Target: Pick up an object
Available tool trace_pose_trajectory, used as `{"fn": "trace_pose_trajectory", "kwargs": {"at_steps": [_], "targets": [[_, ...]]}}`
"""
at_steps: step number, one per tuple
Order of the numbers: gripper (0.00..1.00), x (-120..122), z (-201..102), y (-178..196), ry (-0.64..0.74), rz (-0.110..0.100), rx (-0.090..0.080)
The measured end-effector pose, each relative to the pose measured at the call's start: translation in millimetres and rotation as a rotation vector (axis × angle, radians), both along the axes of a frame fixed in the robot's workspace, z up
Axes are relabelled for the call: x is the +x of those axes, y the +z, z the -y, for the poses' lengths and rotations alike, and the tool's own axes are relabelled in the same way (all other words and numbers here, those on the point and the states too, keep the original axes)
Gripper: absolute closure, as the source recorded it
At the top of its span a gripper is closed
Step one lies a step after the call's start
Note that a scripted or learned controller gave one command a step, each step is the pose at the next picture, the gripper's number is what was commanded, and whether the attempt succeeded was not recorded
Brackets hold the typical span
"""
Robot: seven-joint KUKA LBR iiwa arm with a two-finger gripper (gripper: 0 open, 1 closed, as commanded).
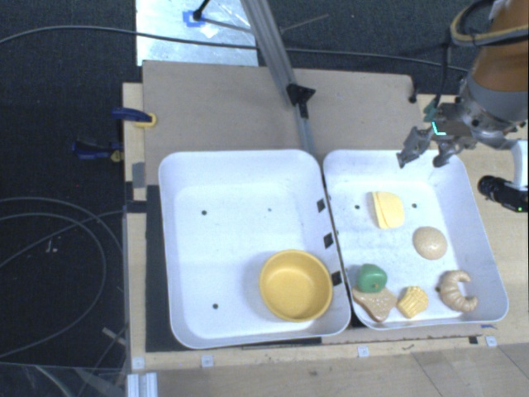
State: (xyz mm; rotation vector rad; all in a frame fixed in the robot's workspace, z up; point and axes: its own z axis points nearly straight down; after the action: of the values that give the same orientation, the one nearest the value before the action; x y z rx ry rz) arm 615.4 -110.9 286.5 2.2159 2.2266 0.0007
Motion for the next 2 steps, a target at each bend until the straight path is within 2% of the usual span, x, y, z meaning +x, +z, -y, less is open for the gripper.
{"fn": "trace_pose_trajectory", "kwargs": {"at_steps": [1, 2], "targets": [[0.0, 0, 0, 1, 0.0, 0.002, 0.0], [0.0, 3, -8, -45, 0.002, -0.002, -0.001]]}}
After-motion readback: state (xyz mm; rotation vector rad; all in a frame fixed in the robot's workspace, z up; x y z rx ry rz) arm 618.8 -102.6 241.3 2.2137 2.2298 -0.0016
